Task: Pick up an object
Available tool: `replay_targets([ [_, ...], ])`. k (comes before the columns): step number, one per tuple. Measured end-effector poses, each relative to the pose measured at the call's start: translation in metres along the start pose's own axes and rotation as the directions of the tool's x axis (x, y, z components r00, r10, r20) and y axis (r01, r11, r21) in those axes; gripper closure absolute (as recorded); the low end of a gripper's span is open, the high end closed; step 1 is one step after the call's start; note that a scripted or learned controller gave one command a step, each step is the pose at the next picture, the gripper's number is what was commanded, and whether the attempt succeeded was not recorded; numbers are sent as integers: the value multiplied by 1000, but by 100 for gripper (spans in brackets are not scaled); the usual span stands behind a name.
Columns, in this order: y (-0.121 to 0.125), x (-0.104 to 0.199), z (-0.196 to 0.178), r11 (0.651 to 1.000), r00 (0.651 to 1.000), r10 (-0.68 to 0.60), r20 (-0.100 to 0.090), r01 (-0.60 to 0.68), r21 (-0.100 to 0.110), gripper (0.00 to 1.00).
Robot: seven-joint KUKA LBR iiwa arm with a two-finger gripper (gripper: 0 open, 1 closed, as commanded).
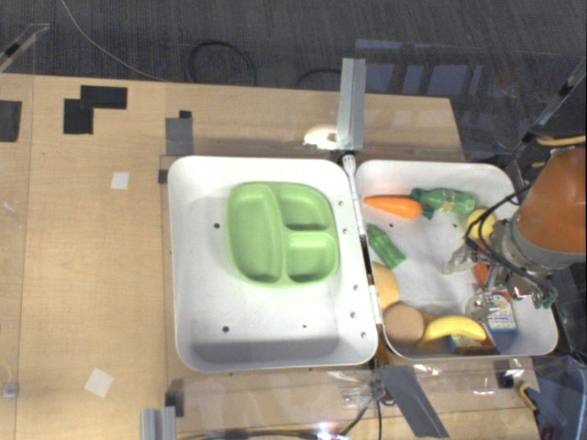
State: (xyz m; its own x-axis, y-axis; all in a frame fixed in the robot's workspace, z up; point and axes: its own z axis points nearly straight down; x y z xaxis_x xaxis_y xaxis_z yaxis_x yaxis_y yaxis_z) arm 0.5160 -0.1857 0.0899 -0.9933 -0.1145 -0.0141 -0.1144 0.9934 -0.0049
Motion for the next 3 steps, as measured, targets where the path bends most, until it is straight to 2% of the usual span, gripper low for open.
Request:
replay_targets([
  [1,5,17,-1,990,990,-141,5,141,3,0],
  [2,12,14,-1,987,987,-158,2,158,5,0],
  [3,1,18,0,991,991,-133,3,133,0,0],
])
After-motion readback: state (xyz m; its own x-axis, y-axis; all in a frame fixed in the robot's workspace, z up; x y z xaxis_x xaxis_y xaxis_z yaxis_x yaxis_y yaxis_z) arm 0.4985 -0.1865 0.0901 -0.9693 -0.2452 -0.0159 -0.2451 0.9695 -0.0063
